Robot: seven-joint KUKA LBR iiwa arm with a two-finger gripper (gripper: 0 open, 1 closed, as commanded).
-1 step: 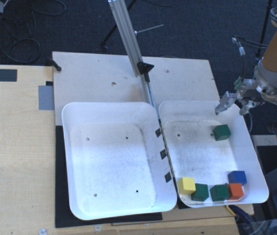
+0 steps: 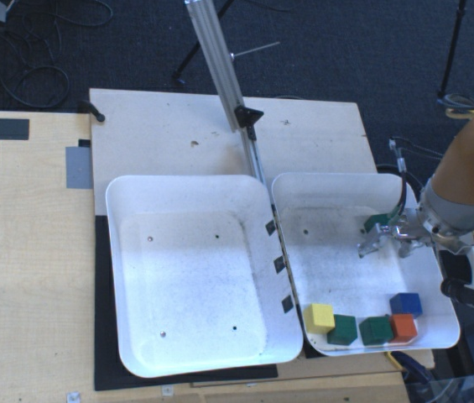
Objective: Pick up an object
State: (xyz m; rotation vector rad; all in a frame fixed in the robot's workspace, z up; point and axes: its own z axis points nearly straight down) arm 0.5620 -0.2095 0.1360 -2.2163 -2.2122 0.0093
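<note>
Blocks lie in a loose row along the near edge of the right bin [image 2: 362, 187]: a yellow block [image 2: 320, 316] nearest the divider, a dark green block [image 2: 342, 329] touching it, a second green block [image 2: 376, 330], an orange block [image 2: 403, 327] beside that, and a blue block [image 2: 405, 303] just behind the orange one, towards the near right corner. Any of them would serve as the pick. The gripper [image 2: 376, 235] hangs over the middle of that bin, towards its right wall, well apart from the row. Something small and green [image 2: 377, 222] shows at its tip, perhaps a held piece, though the view is too coarse to say, and I cannot tell how the jaws stand. The left bin [image 2: 136, 193] sits just beside, across the divider. To pick cleanly, I would aim for the yellow block, whose far side and divider side stand free, descend squarely over it, and close only once the fingers straddle it.
</note>
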